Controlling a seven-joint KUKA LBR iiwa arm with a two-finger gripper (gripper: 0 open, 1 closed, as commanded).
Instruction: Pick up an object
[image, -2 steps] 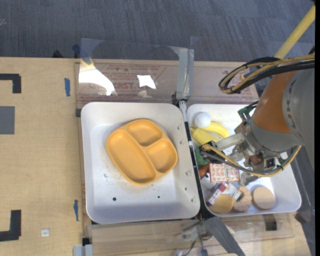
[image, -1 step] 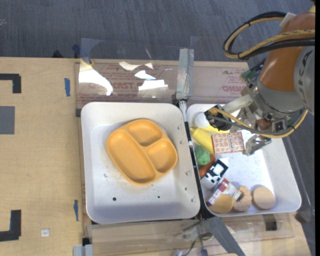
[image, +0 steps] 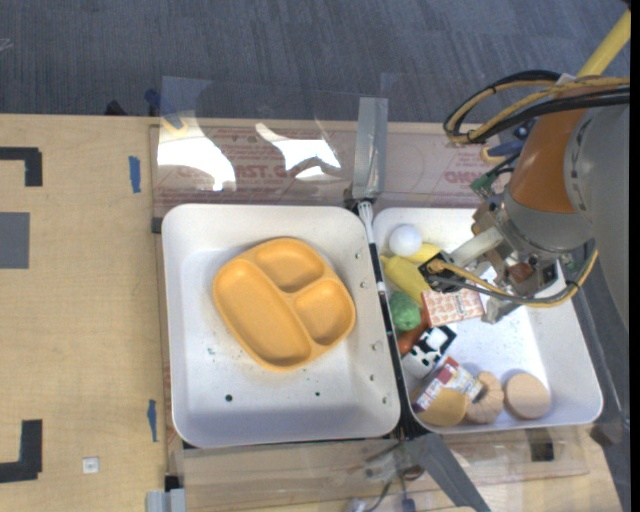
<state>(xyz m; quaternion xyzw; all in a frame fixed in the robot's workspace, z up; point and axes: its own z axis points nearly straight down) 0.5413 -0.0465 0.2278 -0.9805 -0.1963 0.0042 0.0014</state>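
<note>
Pincer (image: 455, 275) low over right bin (image: 560, 345), among yellow toy (image: 405, 272) and patterned packet (image: 452, 304). Opening and grip: cannot tell. Left bin (image: 190, 300) with orange divided plate (image: 284, 300).

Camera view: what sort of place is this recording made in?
Most likely a robot lab test bench, not a kitchen: two white bins taped onto a cardboard-covered bench, a cabled robot arm, and toy food piled beside an orange divided plate.

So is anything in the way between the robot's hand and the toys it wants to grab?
Nothing visible blocks it. The end effector hangs right over the pile in the right bin, next to the patterned packet and the yellow toy. The toys crowd each other, though.
</note>
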